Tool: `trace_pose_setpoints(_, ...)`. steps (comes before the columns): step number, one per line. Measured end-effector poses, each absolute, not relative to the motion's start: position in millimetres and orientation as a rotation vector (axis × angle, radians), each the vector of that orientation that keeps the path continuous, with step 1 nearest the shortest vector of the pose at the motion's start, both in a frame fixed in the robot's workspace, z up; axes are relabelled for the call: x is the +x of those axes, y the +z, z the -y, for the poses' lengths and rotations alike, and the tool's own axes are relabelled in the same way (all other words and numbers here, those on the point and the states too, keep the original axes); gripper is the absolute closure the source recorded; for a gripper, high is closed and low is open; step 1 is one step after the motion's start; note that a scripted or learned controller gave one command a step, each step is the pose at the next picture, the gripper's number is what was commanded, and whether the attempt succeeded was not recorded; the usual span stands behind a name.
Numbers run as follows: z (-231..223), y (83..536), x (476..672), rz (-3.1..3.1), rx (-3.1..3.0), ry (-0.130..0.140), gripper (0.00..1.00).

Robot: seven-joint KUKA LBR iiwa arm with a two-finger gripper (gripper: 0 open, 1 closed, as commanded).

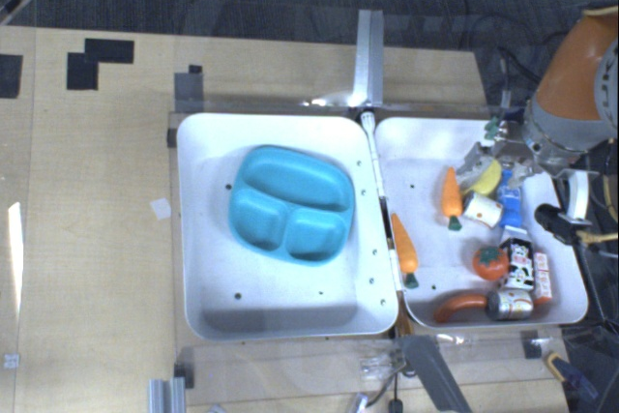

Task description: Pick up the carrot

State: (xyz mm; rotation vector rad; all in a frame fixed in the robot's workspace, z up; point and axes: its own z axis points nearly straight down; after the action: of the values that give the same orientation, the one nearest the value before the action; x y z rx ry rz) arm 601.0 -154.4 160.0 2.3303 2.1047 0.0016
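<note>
Pickup hasn't happened yet: end effector (490, 162) hangs over the yellow toy (488, 177), can't tell its opening, carrot (451, 193) lying just left of it, ungrabbed.

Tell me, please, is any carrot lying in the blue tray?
No, both carrots lie in the right bin, while the blue tray sits in the left bin.

Two white bins (193, 305) sit side by side. The left holds one blue divided tray (290, 203). The right holds two carrots (451, 193), one tomato (490, 261), one sausage (459, 305) and one can (511, 305).
</note>
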Motion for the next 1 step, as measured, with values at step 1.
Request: trace_pose_setpoints(1,177.8,173.6,607.3,-1.995,2.425,0.0,0.0)
